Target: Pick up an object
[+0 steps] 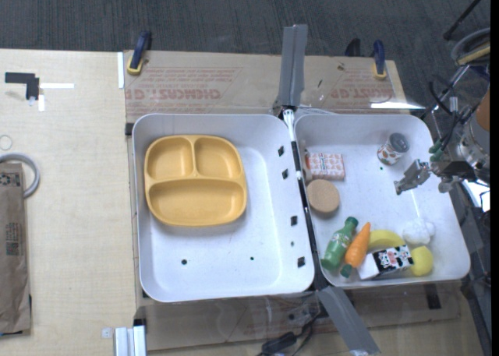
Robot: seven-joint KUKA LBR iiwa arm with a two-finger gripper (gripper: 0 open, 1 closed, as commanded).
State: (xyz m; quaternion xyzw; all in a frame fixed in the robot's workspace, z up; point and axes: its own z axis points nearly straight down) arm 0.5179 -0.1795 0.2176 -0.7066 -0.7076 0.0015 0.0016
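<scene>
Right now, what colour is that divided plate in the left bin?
The divided plate is yellow-orange, plain, seen clearly in the camera view.

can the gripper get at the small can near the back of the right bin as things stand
Probably yes: the gripper hovers just right of the small can, which stands apart from the other items with nothing between them.

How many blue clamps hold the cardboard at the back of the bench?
2: one blue clamp at the cardboard's back left corner, one blue clamp at its back right corner. Others could be hidden behind the bins.
</scene>
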